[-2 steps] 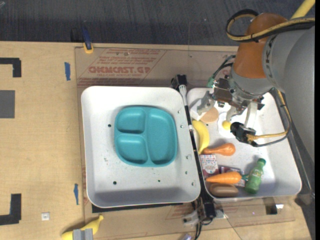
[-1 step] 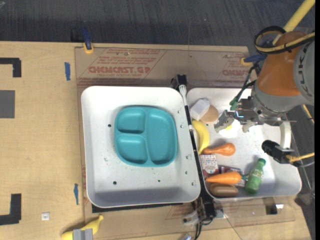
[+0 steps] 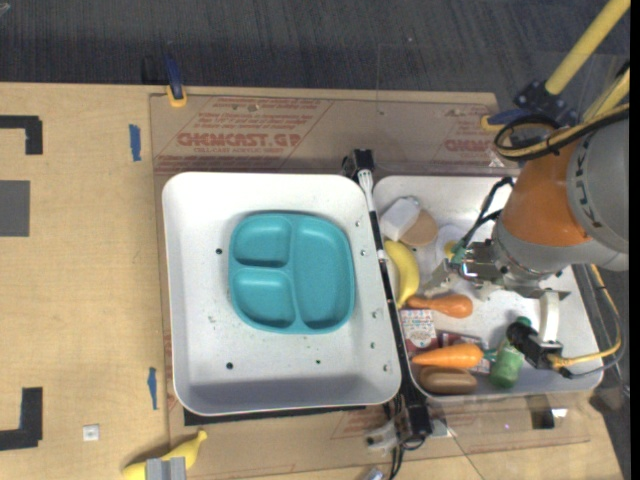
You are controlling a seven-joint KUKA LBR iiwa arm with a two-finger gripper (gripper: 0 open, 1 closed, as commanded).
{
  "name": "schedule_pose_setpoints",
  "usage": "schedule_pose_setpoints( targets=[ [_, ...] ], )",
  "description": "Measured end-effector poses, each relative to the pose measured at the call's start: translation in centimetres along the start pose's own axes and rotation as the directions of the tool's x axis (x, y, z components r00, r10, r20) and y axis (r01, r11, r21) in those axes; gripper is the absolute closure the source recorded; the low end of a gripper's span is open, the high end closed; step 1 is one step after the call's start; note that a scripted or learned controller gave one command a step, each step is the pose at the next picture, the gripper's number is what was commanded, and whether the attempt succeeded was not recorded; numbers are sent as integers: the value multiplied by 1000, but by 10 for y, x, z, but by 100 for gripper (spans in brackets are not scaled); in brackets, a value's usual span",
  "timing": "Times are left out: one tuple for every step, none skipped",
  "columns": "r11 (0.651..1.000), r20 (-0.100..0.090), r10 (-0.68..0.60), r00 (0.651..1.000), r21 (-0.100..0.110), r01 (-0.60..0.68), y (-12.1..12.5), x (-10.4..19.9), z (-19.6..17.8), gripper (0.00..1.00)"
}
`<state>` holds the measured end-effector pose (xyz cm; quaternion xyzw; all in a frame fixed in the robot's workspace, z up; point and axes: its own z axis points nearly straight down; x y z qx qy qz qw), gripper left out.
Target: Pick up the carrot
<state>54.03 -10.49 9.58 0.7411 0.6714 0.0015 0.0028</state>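
While the grey arm (image 3: 585, 208) with its orange band reaches in from the right over the right bin (image 3: 470, 190), its jaws (image 3: 468, 263) hang above the middle of that bin, just right of the banana (image 3: 403, 268); whether they stand wide or narrow I cannot tell, and nothing shows between them; the carrot (image 3: 448, 356) lies on its side near the bin's near edge, its tip pointing left, touching a brown sausage-like piece (image 3: 447, 380) just nearer and a green item (image 3: 507, 366) at its right end; a second orange piece (image 3: 447, 306) lies a little farther, just below the jaws; a small red-and-white packet (image 3: 417, 326) sits beside it to the left; the left bin (image 3: 190, 268) holds a teal divided plate (image 3: 293, 272); both bins rest on the table (image 3: 80, 268).
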Motion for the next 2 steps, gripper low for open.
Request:
schedule_pose_setpoints(
  targets=[
    [999, 1, 50, 999, -11, -50, -57, 5, 6, 0],
    [998, 7, 55, 998, -21, -55, -54, 2, -6, 100]
  ],
)
